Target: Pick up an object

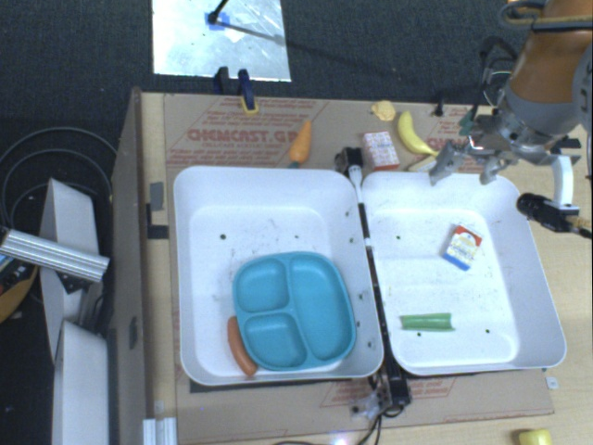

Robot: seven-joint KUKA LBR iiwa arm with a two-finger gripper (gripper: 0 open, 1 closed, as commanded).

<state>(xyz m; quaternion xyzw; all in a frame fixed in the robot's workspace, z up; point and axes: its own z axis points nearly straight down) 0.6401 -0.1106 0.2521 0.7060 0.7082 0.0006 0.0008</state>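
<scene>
In the right bin (519,341), a small blue, white and red carton (461,247) lies tilted toward the upper right, and a flat green piece (426,322) lies well below it near the bin's front. The claw (470,167) hangs over the back rim of that bin, its two grey fingers (443,165) spread apart with nothing between them. The left bin (199,211) holds a blue sectioned tray (293,311) with an orange sausage-like piece (240,345) touching its lower left edge, while a banana (412,134) and a carrot (300,143) rest on the counter (222,128) behind the bins.
</scene>
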